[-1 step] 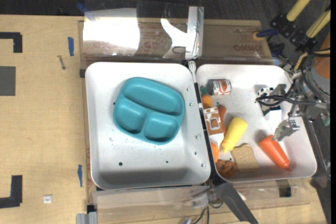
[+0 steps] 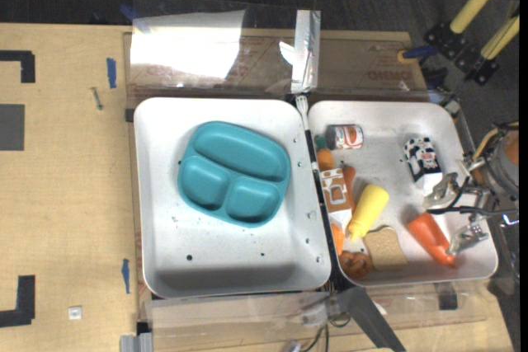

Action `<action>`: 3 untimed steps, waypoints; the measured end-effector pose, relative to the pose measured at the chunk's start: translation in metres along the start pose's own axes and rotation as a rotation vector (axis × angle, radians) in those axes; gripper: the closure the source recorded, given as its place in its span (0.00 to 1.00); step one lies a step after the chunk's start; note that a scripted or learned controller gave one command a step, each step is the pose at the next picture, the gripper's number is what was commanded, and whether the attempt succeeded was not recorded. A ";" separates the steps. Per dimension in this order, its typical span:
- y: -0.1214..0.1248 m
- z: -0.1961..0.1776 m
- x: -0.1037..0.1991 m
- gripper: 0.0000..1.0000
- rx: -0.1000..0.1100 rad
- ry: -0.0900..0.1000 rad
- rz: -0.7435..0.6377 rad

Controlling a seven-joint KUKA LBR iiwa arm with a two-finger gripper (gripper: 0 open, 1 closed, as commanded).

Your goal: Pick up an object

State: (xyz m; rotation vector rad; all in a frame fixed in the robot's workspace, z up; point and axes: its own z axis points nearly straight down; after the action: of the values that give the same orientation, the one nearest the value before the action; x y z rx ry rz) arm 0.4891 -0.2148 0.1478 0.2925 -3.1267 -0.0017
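A single fixed camera looks down at a slant from above, framing both white bins from mid-distance, bench top toward 12 o'clock.

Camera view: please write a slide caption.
Claw above an orange carrot in the right bin; teal tray left.

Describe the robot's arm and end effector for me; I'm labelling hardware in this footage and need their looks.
At the view's right edge, the arm shows a grey rounded body with an orange band. Its end effector is bare silvery metal with two slim fingers branching from a dark central block. A blue mark sits by the wrist. Finer markings are too small to tell.
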 end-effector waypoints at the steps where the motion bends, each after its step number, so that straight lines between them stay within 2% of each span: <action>1: -0.018 0.043 -0.010 0.00 0.021 -0.017 -0.145; 3: -0.009 0.038 -0.008 0.00 0.017 -0.019 -0.473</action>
State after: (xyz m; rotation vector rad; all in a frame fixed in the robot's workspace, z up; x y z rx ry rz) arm 0.4985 -0.2226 0.1101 1.0235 -2.9909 0.0209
